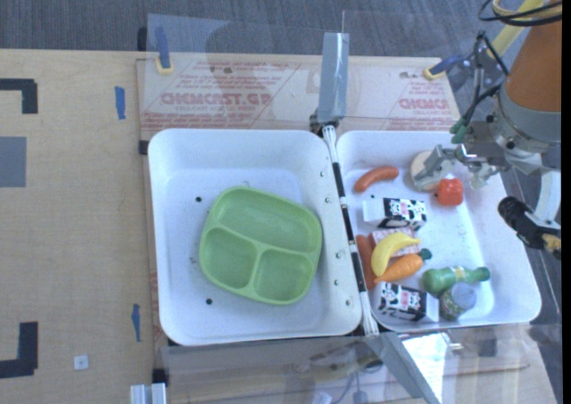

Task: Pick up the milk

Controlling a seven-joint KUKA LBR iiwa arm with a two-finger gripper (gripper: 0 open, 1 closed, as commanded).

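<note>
Two small milk cartons with black-and-white cow patches lie in the right bin (513, 304). One carton (400, 210) lies near the bin's middle left. The other carton (401, 303) rests by the front wall. My gripper (460, 166) hangs over the bin's back right corner, to the right of and behind the nearer-to-middle carton and well apart from it. Its fingers stand spread, open, with nothing between them. A red tomato-like piece (451, 192) sits just in front of the gripper.
The right bin also holds a sausage (376, 177), a banana (391, 249), a carrot (401, 267), a green bottle (451, 279) and a beige round piece (422, 168). A green divided plate (260, 244) lies in the left bin (178, 161).
</note>
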